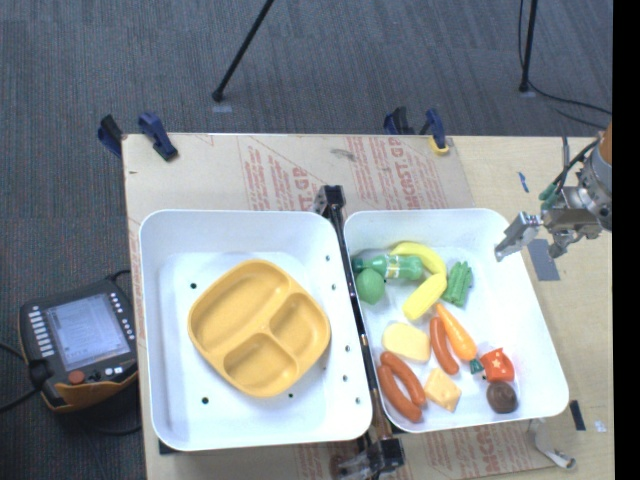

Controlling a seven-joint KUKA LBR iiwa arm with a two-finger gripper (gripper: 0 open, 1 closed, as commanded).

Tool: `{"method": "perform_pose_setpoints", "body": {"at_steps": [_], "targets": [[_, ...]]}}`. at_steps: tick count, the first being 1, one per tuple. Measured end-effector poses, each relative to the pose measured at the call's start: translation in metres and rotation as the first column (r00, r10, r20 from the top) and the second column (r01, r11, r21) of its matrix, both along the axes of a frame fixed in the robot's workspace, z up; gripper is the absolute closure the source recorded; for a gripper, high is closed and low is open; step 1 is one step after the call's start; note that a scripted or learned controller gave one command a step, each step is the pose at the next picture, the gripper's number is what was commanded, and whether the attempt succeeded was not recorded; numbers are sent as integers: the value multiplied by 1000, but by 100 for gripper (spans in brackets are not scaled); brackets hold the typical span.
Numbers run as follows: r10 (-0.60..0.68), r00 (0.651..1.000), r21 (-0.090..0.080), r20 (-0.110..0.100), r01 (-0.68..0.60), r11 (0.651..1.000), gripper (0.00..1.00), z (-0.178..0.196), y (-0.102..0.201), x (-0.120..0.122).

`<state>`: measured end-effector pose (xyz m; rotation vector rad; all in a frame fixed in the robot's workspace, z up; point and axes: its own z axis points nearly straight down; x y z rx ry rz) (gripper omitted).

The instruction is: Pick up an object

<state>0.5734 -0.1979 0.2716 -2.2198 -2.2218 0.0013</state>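
Nearest the worktop's [290, 163] front edge, the right bin [520, 298] holds toy food: two sausages [400, 385], a cheese wedge [442, 389], a brown piece [502, 397] and a strawberry [497, 365], then a carrot [458, 334], a yellow slice [406, 341], a banana [425, 258] and green pieces farther back. The left bin [165, 268] carries a yellow divided plate [259, 326]. Beyond, over the right bin's far right corner, the end effector [535, 234] hangs above the rim with nothing between its fingers; whether they are spread or closed I cannot tell.

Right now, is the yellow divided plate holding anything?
Empty. All three compartments of the yellow plate show bare; the toy food lies in the right bin.
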Motion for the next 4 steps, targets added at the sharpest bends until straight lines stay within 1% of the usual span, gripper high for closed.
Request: {"method": "perform_pose_setpoints", "body": {"at_steps": [1, 2, 3, 4], "targets": [[0, 1000, 3, -5, 0, 1000, 0, -141, 11, -22], [-9, 1000, 3, -5, 9, 1000, 0, -185, 48, -74], [-12, 1000, 4, -7, 12, 1000, 100, -176, 48, -74], [-107, 994, 1, -3, 107, 994, 100, -31, 74, -98]]}}
